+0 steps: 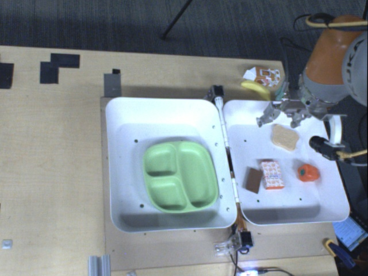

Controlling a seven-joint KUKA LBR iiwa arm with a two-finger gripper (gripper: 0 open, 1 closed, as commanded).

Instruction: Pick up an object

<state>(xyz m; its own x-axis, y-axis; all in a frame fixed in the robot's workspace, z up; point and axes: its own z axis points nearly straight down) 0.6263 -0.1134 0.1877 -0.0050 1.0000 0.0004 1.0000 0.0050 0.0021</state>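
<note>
My gripper (284, 117) hangs over the far side of the right bin (253, 209), its two fingers spread open with nothing between them. Just below the fingertips lies a tan sponge-like block (285, 137). Nearer the front of that bin lie a brown block (253, 179), a small red and white box (272, 175) and an orange round object (308, 173). The grey arm with its orange band enters from the upper right.
The left bin (123, 125) holds a green divided tray (180, 175). Beyond the right bin, on the bench, lie a banana (256, 88) and a small printed packet (266, 74). A black cable clip (324, 146) hangs by the arm at the bin's right side.
</note>
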